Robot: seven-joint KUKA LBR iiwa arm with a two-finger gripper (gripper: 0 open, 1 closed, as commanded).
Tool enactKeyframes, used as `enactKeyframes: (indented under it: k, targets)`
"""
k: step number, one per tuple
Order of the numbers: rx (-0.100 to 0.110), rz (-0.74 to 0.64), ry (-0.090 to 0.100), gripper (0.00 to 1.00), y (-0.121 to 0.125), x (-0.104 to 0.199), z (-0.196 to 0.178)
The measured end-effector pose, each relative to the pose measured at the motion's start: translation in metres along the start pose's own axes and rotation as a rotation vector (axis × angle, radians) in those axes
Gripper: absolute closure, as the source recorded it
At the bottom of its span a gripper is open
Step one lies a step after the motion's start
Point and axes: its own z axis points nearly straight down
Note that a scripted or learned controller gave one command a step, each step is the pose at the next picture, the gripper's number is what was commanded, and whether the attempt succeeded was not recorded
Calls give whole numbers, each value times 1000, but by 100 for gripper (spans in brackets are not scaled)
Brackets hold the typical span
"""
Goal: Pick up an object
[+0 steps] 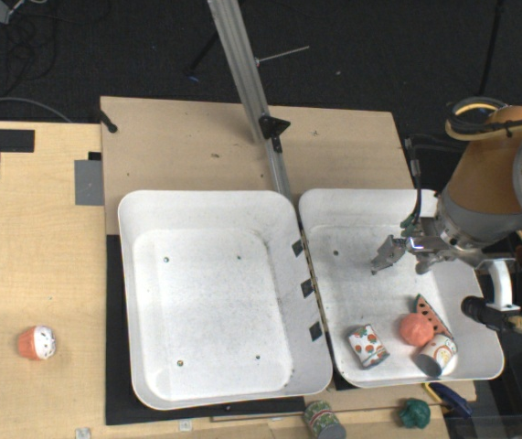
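Robot arm reaching into the right of two white bins.

The gripper (396,256) is hovering over the right bin (352,218), its fingers spread apart and grasping nothing. Near the bin's front edge are lying a small patterned box (367,346), a red ball (415,329) and a tilted can (436,355), well apart from the gripper. The left bin (151,218) is sitting just beside it.
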Motion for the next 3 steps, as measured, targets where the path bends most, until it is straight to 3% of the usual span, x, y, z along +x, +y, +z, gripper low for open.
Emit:
enactKeyframes:
  k: [1,2,3]
  targets:
    - [1,1,0,0,-6,-8,58]
    - [-3,5,-1,100,-5,-9,45]
    - [-10,5,-3,100,-13,-15,-8]
